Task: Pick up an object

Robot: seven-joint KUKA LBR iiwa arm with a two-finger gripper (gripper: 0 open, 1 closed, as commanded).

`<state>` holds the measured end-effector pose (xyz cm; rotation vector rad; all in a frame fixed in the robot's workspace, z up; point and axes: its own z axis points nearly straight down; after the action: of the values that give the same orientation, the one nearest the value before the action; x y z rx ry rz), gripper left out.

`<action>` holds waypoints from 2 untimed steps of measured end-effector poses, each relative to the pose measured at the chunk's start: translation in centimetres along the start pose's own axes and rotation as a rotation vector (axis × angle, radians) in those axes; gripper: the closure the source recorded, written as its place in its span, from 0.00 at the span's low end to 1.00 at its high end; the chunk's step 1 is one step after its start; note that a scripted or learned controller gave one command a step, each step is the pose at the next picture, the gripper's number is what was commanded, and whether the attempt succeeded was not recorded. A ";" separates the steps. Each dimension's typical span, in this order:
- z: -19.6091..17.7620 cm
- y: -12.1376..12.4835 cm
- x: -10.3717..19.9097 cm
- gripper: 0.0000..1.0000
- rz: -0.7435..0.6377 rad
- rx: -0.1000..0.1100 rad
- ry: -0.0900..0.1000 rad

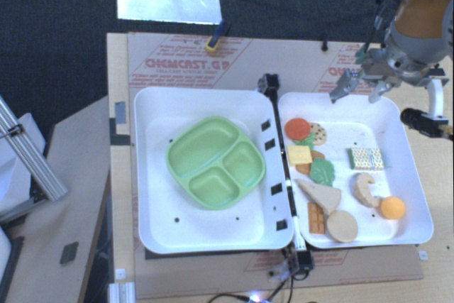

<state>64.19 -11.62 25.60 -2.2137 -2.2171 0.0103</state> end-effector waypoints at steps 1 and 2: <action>-0.8 0.2 0.0 0.00 -0.002 -0.012 -0.001; 3.4 0.5 -0.4 0.00 0.000 -0.011 -0.002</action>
<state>64.61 -11.98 22.20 -2.2205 -2.2232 0.0004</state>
